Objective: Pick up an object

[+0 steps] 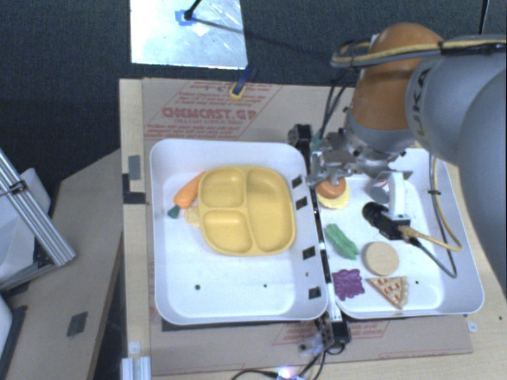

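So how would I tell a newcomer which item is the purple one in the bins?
Start at the right-hand white bin, the one the arm reaches over. Along its near left side, beside the divider between the bins, lies the purple piece with a ragged outline. It sits below the green pickle-like piece and left of the pizza slice, and it is the sole purple item.

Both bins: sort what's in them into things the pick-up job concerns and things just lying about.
Job:
gripper
burger under it

Lying about:
yellow tray
carrot
green pickle
round cracker
purple piece
pizza slice
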`<state>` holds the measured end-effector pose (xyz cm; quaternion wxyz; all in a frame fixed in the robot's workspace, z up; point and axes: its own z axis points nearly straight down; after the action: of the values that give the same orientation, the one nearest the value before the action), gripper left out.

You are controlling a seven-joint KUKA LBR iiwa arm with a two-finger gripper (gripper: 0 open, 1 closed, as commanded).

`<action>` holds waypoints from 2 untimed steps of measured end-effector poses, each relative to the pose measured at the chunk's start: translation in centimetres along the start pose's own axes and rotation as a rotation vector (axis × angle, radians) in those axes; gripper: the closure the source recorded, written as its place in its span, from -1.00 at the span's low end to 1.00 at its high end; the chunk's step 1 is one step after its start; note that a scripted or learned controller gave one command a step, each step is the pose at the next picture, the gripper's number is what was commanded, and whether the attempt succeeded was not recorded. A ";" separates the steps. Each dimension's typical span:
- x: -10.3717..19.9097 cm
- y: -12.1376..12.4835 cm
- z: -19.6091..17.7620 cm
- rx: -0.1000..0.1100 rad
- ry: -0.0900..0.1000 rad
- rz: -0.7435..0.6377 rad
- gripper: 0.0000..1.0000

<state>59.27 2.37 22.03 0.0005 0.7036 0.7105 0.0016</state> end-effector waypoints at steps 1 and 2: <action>1.3 0.0 0.3 0.002 -0.001 0.004 1.00; 0.4 -1.1 -1.1 0.002 -0.001 0.008 1.00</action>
<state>58.12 2.77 23.13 -0.0001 0.7066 0.7076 0.0005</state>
